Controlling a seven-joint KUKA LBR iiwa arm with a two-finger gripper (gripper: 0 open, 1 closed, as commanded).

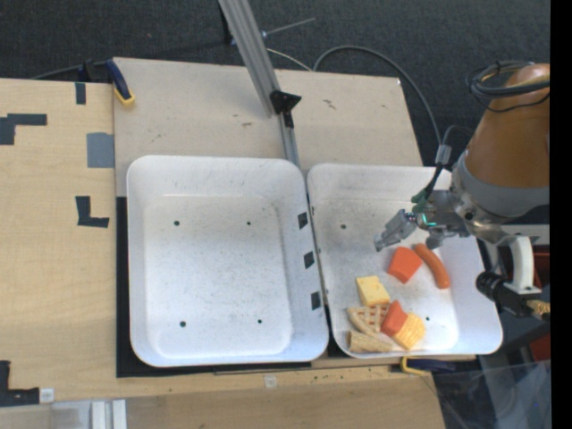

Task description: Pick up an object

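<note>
Gripper (394, 235) seen over the right-hand bin (357, 195), at the end of the grey arm (505, 164) reaching in from the view's right, orange band (511, 119) above the wrist. Pointed down and toward the bin's middle. Could not tell whether apart or together: tip too small and blurred against the speckled white floor.

Task's things all lying in that same bin, in its near half. Closest to the gripper, just below and beside it: orange-red block (405, 264), apparently not touched, though too close to be sure. Right beside the block, an orange carrot-like stick (433, 266), tilted, running toward the bin's right wall. Nearer the front edge, a yellow block (373, 290). Below that, bunched together and touching: tan waffle piece (363, 317), red-orange piece (393, 319), yellow ridged piece (411, 332), and a tan cracker piece (367, 342) against the front rim.

Left-hand bin (214, 181) set edge to edge with the right one, same speckled white. Both rested on the pale wooden bench (197, 105). Slanted metal pole (253, 43) crossing the top of the view, ending near the bins' shared far corner. Blue and yellow clamp (121, 83) at the bench's far left corner. Thin cable (375, 56) looped over the bench toward the arm.
</note>
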